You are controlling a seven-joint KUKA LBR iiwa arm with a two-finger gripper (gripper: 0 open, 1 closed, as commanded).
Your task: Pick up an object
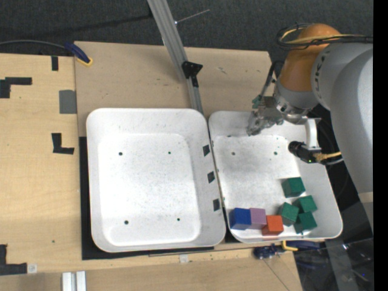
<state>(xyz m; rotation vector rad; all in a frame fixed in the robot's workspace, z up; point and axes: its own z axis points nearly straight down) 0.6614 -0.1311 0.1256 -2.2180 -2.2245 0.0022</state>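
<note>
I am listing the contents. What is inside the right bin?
The right bin holds a blue block, purple block, orange block and green blocks. Anything beneath them is covered.

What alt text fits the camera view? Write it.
A grey arm's gripper hangs over the far rim of the right bin, where blue, purple, orange and green blocks cluster at the near end.

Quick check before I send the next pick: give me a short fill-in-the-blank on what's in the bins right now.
1. All the blocks lie in the ____ bin.
2. The block between the blue block and the orange block is ____.
3. The green blocks number ____.
4. The gripper hangs over that bin's ____ edge, away from the blocks.

Missing words: right; purple; four; far
</note>
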